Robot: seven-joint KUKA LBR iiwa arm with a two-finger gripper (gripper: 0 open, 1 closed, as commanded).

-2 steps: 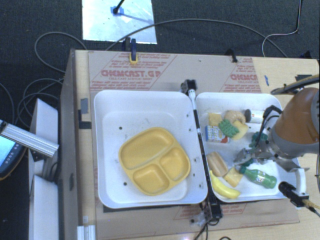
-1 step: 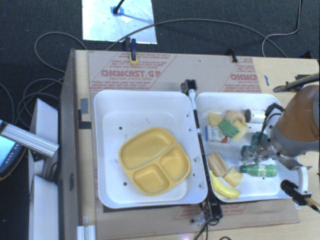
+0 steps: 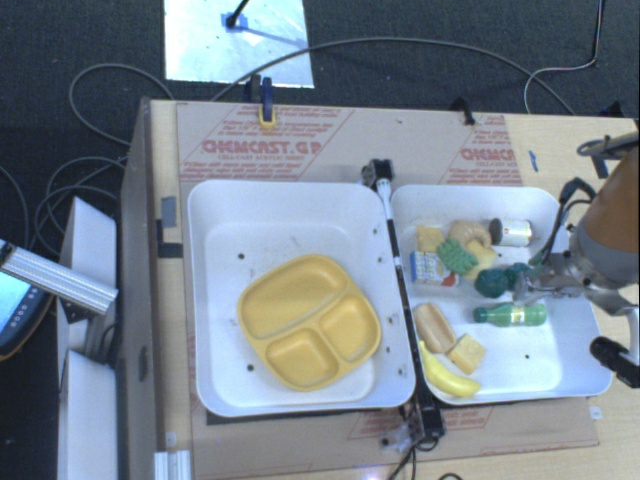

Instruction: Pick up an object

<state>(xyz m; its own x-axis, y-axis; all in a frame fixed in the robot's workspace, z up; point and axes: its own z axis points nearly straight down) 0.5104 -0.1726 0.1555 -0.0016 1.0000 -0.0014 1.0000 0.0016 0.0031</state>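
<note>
camera view looks down on two white bins side by side on the bench: the left bin (image 3: 215, 268) carries only a yellow divided plate (image 3: 308, 320) near its middle, while the right bin (image 3: 560, 368) holds the toy food, so the arm (image 3: 610, 218) works over the right bin's right edge because that is where the pickable things are. the gripper (image 3: 535, 281) hangs low by that edge, just above the green bottle (image 3: 511, 315), which lies on its side across the bin's middle. whether the jaws are open or closed i cannot tell; nothing is visibly gripped. a dark green piece (image 3: 492, 283) sits just left of the gripper, touching or nearly so. i judge the bottle or that green piece the likely target, both close beside the jaws rather than between them. farther off, a banana (image 3: 446, 373) and a tan block (image 3: 466, 353) lie near the bin's front left corner, and a white cylinder (image 3: 514, 233) near the back edge.
</note>
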